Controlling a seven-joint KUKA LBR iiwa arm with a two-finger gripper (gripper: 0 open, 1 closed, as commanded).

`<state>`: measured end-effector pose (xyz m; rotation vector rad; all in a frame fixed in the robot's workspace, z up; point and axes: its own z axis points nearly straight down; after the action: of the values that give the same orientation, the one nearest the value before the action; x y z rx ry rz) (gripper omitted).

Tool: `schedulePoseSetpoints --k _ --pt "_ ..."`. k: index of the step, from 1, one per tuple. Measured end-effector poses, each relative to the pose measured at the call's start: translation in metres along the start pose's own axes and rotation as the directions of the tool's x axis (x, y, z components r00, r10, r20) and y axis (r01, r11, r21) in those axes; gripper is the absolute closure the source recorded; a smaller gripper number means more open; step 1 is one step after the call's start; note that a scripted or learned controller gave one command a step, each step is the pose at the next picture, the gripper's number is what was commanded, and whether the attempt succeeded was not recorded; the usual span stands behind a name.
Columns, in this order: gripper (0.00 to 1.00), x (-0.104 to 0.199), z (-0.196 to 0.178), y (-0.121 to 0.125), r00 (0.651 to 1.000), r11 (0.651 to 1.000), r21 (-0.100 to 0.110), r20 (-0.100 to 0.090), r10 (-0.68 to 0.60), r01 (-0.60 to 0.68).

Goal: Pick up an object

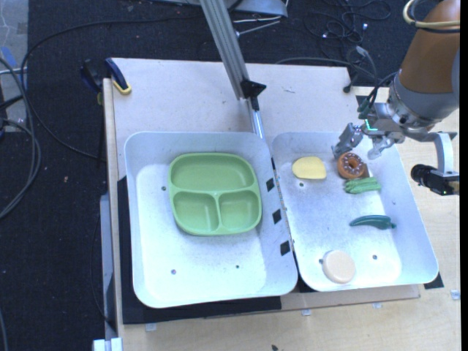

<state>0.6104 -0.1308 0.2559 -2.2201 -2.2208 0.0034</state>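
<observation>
Evidently the gripper hung over the far edge of the right bin, its two metal fingers spread apart with nothing between them. One fingertip pointed down to the left and the other sat to the right, and the brown, sprinkled doughnut lay just below them in the bin; whether a fingertip touched it could not be made out. Above the gripper rose the grey wrist and the orange band of the arm, which came in from the right.

Just left of the doughnut lay a yellow, rounded piece of toy food. Right under the doughnut, almost touching it, was a light green pod-like thing. Nearer the camera lay a darker green, slim pepper-like object, apart from the others, and close to the bin's near edge sat a pale, round, bun-like object.

The left bin stood beside the right one, their edges meeting in the middle, and it bore a light green divided plate with three compartments, lying flat toward its far half. Both bins rested on a pale bench top. A grey metal pole slanted down from the top of the view to the bench behind the bins, and black cables trailed over the dark floor around it.
</observation>
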Motion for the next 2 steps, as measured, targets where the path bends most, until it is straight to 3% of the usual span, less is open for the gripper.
schedulePoseSetpoints --k 1,2 --pt "0.0 0.0 -0.001 0.001 1.0 1.0 -0.003 0.0 0.0 0.0" --pt "0.0 0.004 0.044 -0.006 1.0 1.0 0.0 0.0 0.0 0.0"
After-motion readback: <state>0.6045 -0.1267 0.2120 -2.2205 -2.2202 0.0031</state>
